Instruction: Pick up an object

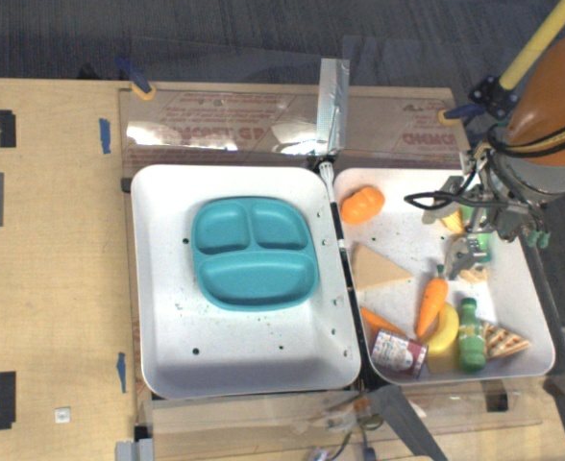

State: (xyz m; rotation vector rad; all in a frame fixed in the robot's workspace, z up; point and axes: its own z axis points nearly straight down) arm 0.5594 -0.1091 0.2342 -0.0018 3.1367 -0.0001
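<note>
The hand [470, 250] hangs low in the right bin [542, 339] just above the carrot [432, 301] — whether its grip is spread or pressed together, I cannot tell.

Even overhead light, soft shadows — glare on the clear plastic sheet [263, 128], slightly soft focus.

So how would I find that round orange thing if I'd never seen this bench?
Look in the right-hand white bin, at its far corner beside the divider between the two bins. The round orange fruit sits there alone, apart from the pile of toy food nearer the front, and is rounder than the long carrot.
</note>
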